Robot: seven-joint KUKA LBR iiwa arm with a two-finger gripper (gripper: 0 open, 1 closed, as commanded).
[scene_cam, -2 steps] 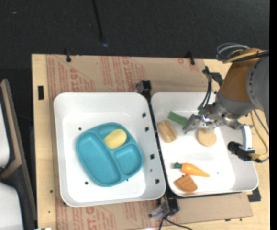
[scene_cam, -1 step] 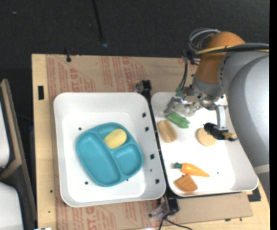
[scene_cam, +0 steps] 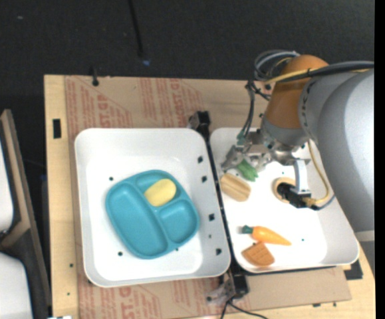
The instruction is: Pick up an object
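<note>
My gripper (scene_cam: 245, 159) hangs over the back left part of the right bin (scene_cam: 335, 234), pointing down. A small green thing (scene_cam: 248, 172) lies right under its tip; I cannot tell whether it is touched or held. A tan, bread-like piece (scene_cam: 235, 188) sits just in front of the gripper, near the bin's left wall. Nearer the front edge lie an orange carrot with a green top (scene_cam: 268, 234) and an orange-brown wedge (scene_cam: 258, 254).
The left bin (scene_cam: 99, 153) holds a blue divided plate (scene_cam: 142, 228) with a yellow lump (scene_cam: 159, 192) in its back compartment. The grey arm (scene_cam: 342, 131) covers the right bin's back right part. Cardboard lies under both bins.
</note>
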